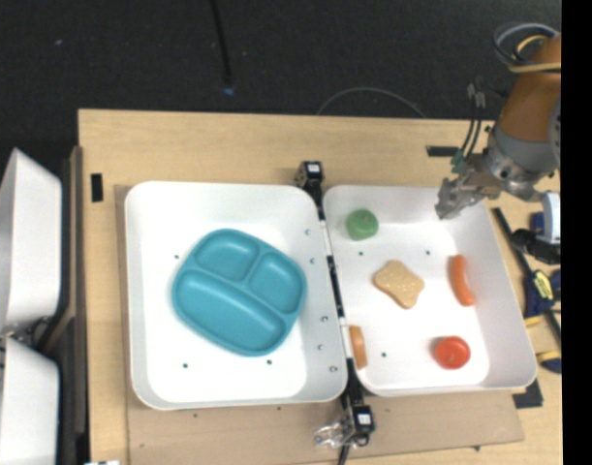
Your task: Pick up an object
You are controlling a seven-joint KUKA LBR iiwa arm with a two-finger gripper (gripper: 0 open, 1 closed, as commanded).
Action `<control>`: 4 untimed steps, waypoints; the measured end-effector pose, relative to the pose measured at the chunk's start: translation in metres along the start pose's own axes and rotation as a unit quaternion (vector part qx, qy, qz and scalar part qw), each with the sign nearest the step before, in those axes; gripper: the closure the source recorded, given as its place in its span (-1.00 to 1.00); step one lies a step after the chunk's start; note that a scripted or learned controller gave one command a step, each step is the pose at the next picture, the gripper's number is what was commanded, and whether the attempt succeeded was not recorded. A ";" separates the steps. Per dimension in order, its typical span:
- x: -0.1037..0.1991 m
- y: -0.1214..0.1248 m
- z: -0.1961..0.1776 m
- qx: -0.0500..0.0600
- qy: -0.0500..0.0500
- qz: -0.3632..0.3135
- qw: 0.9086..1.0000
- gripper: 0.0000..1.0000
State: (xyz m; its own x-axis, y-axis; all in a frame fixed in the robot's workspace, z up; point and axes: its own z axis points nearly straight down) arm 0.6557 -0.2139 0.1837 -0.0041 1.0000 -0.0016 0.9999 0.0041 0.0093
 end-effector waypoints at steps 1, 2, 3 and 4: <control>-0.001 0.002 -0.056 0.000 0.000 -0.001 1.000 1.00; 0.043 0.004 -0.050 0.004 0.000 0.000 1.000 1.00; 0.085 0.004 -0.048 0.004 0.000 -0.001 1.000 1.00; 0.135 0.015 -0.046 0.003 0.000 -0.001 1.000 1.00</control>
State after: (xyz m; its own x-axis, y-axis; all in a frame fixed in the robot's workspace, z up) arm 0.6701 -0.0785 0.2293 -0.0055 1.0000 -0.0007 1.0000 0.0055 0.0026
